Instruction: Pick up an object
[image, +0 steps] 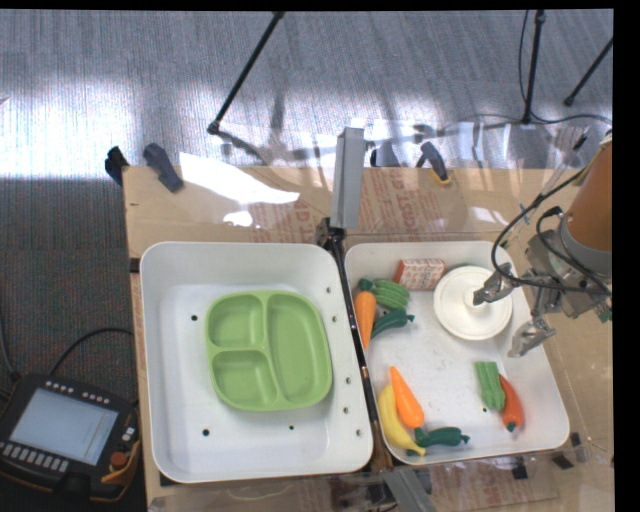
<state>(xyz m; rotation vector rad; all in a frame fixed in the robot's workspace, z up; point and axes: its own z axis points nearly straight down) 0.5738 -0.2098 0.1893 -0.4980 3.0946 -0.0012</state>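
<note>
A handheld control pendant (65, 430) is lying on the floor at far left; a green divided plate (268, 349) is sitting in the middle of the left bin (170, 270); both bins are resting on the wooden surface (230, 205). In the right bin (555, 415), toy carrots (364, 315) and green vegetables (390, 294) are lying near the divider, beside a small reddish box (421, 272); another carrot (405, 397), a banana (394, 420) and a dark green piece (442, 436) are sitting toward the front edge; a white round dish (468, 301) is resting at the back; a green pod (489, 385) and an orange carrot (512, 403) are lying side by side. The tool (512, 318) is hovering over the dish's right rim, fingers spread apart, grasping nothing.
</note>
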